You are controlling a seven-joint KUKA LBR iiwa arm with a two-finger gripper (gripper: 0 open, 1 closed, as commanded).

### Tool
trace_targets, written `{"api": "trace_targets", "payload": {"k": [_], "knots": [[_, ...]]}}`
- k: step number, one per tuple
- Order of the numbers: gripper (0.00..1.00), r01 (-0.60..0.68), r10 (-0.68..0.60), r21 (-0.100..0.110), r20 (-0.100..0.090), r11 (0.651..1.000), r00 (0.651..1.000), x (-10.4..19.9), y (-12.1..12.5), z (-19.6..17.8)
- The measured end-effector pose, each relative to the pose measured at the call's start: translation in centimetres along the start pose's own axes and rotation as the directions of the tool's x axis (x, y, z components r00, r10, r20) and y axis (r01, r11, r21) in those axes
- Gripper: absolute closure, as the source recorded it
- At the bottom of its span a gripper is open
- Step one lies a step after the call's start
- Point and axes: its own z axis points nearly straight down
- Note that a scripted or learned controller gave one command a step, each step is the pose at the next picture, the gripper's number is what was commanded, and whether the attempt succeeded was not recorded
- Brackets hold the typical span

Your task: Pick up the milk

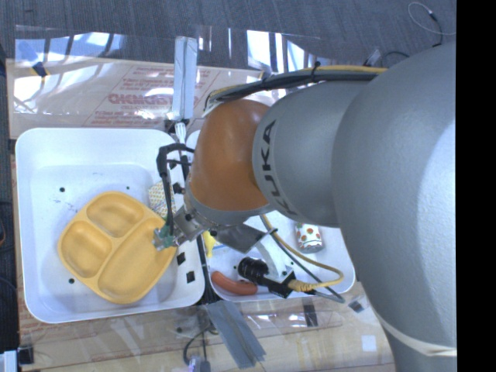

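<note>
Left bin (31, 208) holding yellow tray (108, 246), right bin (341, 273) with sausage (232, 285), can (310, 237)

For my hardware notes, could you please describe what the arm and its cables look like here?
The arm is bulky, rounded and smooth grey, with a glossy orange band above the wrist and dark KUKA lettering beside it. Black and yellow cables run along its top, and more loop beneath it.
</note>
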Motion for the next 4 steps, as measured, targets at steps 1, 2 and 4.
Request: {"api": "trace_targets", "payload": {"k": [1, 2, 4], "knots": [[1.00, 0.596, -0.596, 0.001, -0.002, 0.803, 0.803, 2.0, 1.2, 6.0], [1.00, 0.560, -0.560, 0.001, -0.001, 0.829, 0.829, 2.4, 3.4, 9.5], [1.00, 0.810, -0.810, -0.002, 0.005, 0.587, 0.587, -3.2, -1.7, 0.2]]}}
